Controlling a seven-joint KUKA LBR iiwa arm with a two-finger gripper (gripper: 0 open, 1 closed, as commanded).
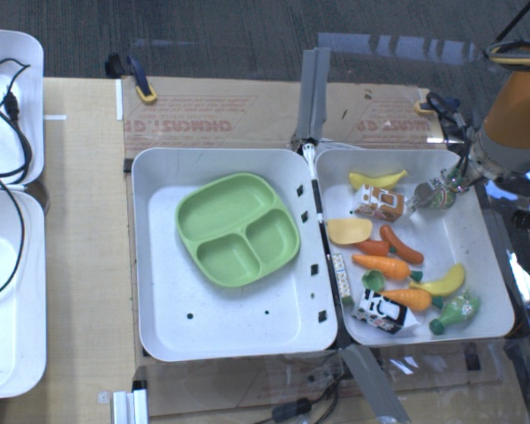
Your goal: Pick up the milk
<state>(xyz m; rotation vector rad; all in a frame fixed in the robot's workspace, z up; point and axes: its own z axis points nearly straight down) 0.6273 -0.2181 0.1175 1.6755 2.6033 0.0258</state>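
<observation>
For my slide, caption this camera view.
End effector hovers beside the milk carton among toy food in the right bin; green divided plate sits in the left bin.

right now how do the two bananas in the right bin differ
The upper banana lies at the bin's far end beside the small orange-and-white carton; the lower banana lies nearer the front, by the carrot and green bottle. The upper one lies nearly level; the lower one slants. Both are yellow, curved toy fruit.
</observation>
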